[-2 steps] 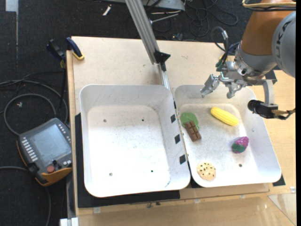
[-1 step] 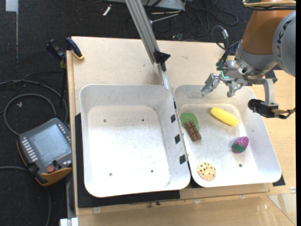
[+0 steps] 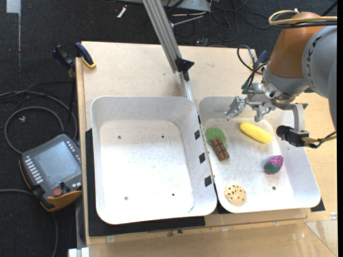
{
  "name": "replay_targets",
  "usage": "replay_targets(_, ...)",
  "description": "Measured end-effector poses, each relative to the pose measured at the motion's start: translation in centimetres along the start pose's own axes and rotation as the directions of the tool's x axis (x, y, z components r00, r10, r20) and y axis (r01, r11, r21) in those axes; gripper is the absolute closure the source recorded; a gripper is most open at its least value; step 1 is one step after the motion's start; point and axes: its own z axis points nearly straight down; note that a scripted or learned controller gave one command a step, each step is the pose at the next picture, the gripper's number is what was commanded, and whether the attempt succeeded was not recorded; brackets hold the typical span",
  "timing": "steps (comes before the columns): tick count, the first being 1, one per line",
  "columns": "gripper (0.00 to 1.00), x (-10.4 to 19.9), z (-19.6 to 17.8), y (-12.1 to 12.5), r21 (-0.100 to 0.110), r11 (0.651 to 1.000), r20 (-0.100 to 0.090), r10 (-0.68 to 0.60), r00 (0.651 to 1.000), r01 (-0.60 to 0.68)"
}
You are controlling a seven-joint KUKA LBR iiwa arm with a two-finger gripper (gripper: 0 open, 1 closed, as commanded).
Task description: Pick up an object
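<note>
Yellow and knobbly, a plastic corn cob point(image 3: 255, 132) lies in the right-hand shallow white bin point(image 3: 300, 189), just below the metal two-finger gripper point(image 3: 247, 111), whose fingers spread open around nothing. Nearby lie a brown ridged chocolate bar point(image 3: 219, 148) on a green leaf-shaped piece point(image 3: 215, 135), a purple bumpy grape cluster point(image 3: 273, 164) and a round speckled cookie point(image 3: 235, 194).
</note>
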Motion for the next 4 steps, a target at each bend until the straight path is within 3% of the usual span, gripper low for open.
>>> replay_targets(1, 0.00, -0.4, 6.3, -0.1, 0.001, 1.000, 0.000, 0.000, 1.000, 0.000)
replay_targets(2, 0.00, -0.5, 9.3, 0.0, -0.008, 1.000, 0.001, 0.000, 1.000, 0.000)
replay_targets(3, 1.00, -0.4, 8.2, 0.0, -0.008, 1.000, 0.000, 0.000, 1.000, 0.000)
replay_targets(4, 1.00, -0.6, 1.8, 0.1, -0.012, 1.000, 0.001, -0.002, 1.000, 0.002)
